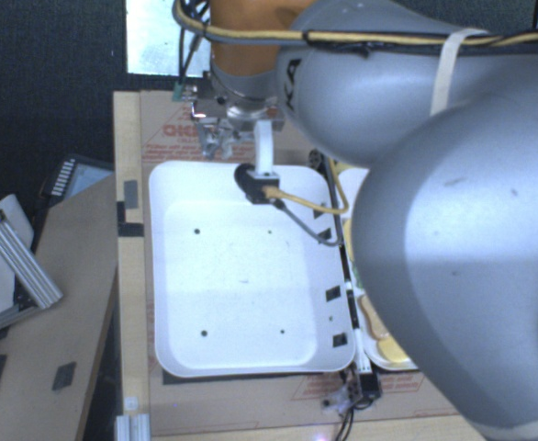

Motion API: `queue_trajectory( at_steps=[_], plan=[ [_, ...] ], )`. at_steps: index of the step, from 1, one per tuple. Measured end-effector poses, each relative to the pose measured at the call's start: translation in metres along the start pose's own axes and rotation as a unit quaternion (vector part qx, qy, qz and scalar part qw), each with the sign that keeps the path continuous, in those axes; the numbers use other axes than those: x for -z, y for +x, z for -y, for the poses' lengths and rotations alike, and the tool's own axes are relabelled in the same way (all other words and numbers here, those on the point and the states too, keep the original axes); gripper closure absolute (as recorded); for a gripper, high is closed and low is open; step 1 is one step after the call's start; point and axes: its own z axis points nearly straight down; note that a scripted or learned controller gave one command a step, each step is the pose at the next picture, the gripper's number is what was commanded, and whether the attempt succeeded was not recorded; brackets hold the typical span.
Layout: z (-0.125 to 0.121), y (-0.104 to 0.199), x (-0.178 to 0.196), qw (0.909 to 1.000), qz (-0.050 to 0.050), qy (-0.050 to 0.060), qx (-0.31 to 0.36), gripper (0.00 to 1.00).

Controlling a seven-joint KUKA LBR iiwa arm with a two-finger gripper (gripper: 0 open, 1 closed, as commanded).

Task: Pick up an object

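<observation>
Yellow object (pixel 390 347), partly hidden by the arm, lying in the right bin (pixel 379 364) near its front-left corner

bench (pixel 131 274) | left bin (pixel 241 274) | right bin (pixel 384 352), mostly hidden

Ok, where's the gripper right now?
The gripper sits near the top of the camera view, over the cardboard just beyond the far rim of the left bin, under the arm's orange band.

Even overhead light; soft grain; near arm (pixel 453 200) blurred; bin (pixel 241 274) bright.
</observation>
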Motion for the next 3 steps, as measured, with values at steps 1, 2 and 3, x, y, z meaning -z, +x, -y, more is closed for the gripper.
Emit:
queue_trajectory(
  at_steps=[1,2,3],
  plan=[
    [-0.001,-0.003,0.048,1.0,0.0,-0.001,-0.001,1.0],
    [-0.001,-0.003,0.101,1.0,0.0,-0.001,-0.001,1.0],
    [-0.001,-0.002,0.134,1.0,0.001,0.0,-0.001,1.0]
  ],
)
